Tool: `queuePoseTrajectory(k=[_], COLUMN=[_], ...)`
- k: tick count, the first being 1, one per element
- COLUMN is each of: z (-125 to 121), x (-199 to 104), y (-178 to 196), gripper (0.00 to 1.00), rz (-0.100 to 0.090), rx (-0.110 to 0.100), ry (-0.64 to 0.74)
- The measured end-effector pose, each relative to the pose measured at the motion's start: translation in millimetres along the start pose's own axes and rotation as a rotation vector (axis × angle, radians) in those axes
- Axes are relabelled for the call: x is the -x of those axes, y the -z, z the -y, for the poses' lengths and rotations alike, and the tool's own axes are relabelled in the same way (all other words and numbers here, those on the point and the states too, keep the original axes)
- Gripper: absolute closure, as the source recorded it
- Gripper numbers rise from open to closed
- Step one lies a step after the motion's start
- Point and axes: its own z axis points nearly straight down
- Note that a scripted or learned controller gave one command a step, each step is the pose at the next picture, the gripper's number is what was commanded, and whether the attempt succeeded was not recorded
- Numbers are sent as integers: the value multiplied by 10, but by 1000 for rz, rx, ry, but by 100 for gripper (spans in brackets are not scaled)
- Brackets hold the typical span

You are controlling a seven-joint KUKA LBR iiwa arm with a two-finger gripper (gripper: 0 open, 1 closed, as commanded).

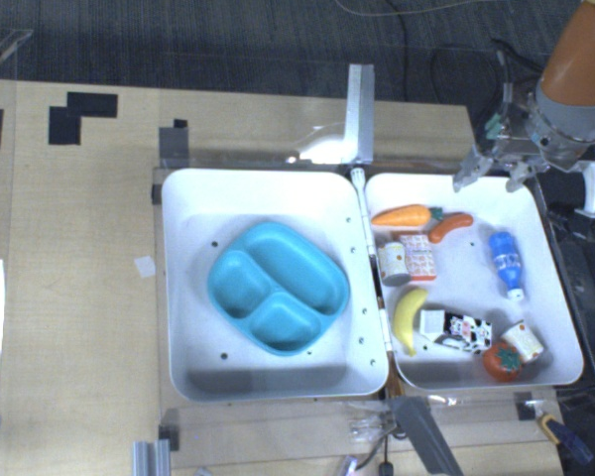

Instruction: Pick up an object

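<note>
The jaws (495,173) hang over the far right corner of the right bin (555,228), standing apart with nothing between them. Above them rises the grey wrist with its orange band (579,53).

Below and to the left of the jaws, inside that bin, lie a carrot (401,216) and, just beside it, a small orange-red sausage-shaped toy (449,226). Under those sits a small can (408,260). Almost straight below the jaws, a blue bottle (506,262) lies on the bin floor. Farther down are a banana (408,319), a black-and-white carton (458,329), a red tomato-like toy (502,362) and a small white cup (525,341) touching it.

Well to the left of the jaws, the left bin (193,365) holds a blue divided tray (278,286). A metal post (360,112) stands at the far end of the seam between the bins.

The bins rest on a pale wooden counter (69,296) with black marks (81,114) far to the left. Beyond the counter lies dark carpet (228,18), with a thin cable (446,3) looping across it.
</note>
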Motion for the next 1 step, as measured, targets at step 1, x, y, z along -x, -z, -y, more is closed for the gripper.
queuePoseTrajectory(k=[1], z=[-144], x=[91], y=[-1258], gripper=[0], rz=[2], rx=[5], ry=[-37])
